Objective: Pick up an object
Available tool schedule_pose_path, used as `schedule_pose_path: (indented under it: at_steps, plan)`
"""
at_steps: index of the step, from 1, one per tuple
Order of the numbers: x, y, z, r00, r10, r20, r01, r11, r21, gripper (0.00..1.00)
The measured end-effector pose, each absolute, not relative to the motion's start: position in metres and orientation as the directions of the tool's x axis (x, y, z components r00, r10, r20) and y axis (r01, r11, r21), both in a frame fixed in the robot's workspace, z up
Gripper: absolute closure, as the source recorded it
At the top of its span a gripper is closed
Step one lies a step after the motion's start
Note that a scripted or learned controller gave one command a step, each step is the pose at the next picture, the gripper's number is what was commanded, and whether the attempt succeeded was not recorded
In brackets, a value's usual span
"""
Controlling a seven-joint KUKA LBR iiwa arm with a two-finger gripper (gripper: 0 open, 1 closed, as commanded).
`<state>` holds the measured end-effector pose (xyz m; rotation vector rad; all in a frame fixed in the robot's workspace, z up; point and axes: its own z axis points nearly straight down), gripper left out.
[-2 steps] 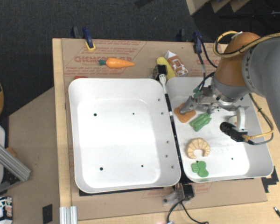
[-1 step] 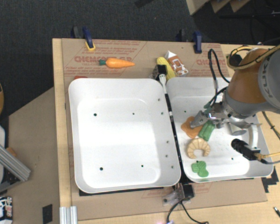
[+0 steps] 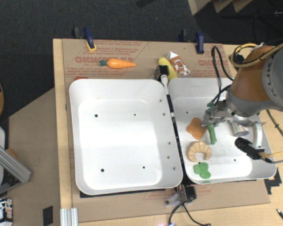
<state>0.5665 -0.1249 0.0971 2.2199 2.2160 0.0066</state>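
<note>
The claw [image 3: 211,126] hangs over the right bin [image 3: 226,86], just beside an orange piece [image 3: 195,128] (probably light, stiff plastic). Best pinched across its narrow middle. Whether the claw is spread I cannot tell.

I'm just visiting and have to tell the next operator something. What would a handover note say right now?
Gripper: low in the right bin, beside the orange piece; nothing seen held.
In that bin: a green stick by the gripper, a croissant, a green piece.
Behind the bins: a carrot, a banana, a small carton.
Done: nothing lifted yet.
Left: grasp an object and raise it.
</note>
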Motion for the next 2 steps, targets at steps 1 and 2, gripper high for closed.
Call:
schedule_pose_path:
  at_steps: [1,2]
  plan:
    - [0.552,-0.123,0.085,0.001,1.000,0.001,1.000,-0.001,-0.001,1.00]
    - [0.558,-0.117,0.125,-0.001,1.000,-0.002,1.000,0.001,0.004,1.00]
